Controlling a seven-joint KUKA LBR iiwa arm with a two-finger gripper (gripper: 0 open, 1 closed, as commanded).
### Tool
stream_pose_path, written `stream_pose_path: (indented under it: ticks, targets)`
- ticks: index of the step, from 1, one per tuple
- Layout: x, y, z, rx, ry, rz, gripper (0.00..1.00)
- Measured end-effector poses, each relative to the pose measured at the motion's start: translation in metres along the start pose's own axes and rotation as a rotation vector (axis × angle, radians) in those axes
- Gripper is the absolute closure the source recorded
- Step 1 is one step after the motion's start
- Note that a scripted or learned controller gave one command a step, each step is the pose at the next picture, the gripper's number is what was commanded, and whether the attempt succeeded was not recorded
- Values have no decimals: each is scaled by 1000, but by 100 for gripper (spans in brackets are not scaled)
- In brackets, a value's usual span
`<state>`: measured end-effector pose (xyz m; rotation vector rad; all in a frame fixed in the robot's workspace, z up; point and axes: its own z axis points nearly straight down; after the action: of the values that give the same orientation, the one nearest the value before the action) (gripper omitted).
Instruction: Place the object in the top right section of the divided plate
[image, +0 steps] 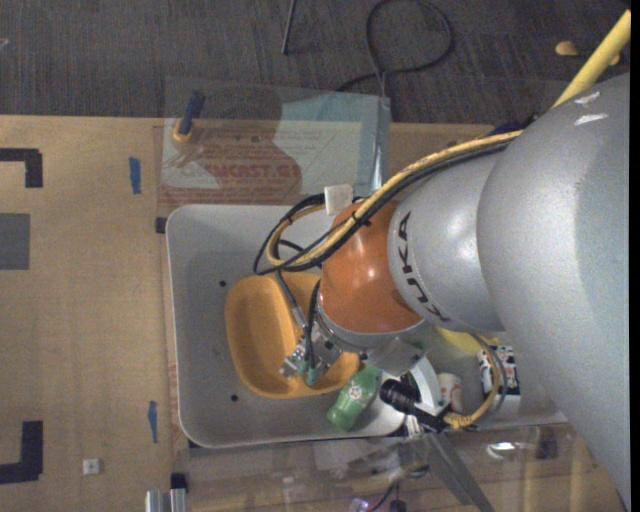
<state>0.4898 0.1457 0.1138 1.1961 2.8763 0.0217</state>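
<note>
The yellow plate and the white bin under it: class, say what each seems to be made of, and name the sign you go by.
Yellow plate: probably plastic, smooth and matte; even colour, soft rounded rim.
White bin: likely moulded plastic or coated metal, dull finish; rounded corners, small dark holes in its floor.

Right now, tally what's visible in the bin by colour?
Yellow-orange divided plate: 1
Green object: 1
White bin: 1
Total: 3. The arm hides much of the bin, so more may lie under it.
</note>
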Motion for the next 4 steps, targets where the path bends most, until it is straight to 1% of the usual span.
stream_pose_path:
  ticks: [1, 2, 3, 4]
  targets:
    - [26, 42, -62, 26, 14, 344, 100]
    - [39, 31, 13, 21, 10, 707, 100]
    - [-12, 0, -141, 31, 7, 872, 100]
    - [48, 40, 14, 16, 9, 966, 100]
